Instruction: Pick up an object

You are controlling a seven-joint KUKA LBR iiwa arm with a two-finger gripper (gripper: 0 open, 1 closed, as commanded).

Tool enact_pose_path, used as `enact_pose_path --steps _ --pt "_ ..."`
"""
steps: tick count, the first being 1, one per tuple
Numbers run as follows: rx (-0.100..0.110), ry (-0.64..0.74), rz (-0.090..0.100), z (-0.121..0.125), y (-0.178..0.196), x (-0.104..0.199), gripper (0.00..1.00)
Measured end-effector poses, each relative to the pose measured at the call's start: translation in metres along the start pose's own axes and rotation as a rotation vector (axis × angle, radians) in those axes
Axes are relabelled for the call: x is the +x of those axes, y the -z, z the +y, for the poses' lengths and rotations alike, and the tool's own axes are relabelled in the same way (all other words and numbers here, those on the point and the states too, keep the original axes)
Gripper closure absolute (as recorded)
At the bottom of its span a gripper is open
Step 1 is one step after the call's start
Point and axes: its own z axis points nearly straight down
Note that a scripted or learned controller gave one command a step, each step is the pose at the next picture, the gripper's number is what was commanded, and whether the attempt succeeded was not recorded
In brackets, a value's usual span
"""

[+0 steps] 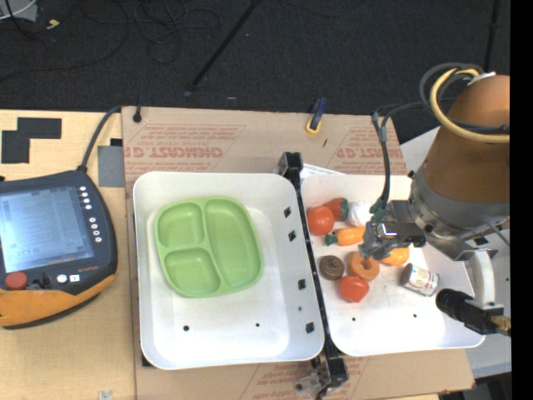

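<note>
The right bin (391,323) holds a cluster of toy foods: a red tomato-like piece (321,220), an orange carrot-like piece (348,237), a brown disc (331,266), an orange ring (364,265), a red piece (354,288) and a small can (419,281). My gripper (385,233) hangs low over this cluster, just above the orange ring and beside a white item (360,213). The arm's bulk hides the bin's right part.
The left bin (166,323) carries a green divided plate (208,247). A teach pendant (52,240) lies at the far left on the bench. A black divider (304,257) separates the bins. A blue-yellow clamp (316,117) sits at the cardboard's back edge.
</note>
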Motion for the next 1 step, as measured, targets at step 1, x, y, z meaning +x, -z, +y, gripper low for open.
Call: enact_pose_path --steps 1 --pt "0.021 0.004 0.001 -0.0036 -0.0733 0.0668 1.00"
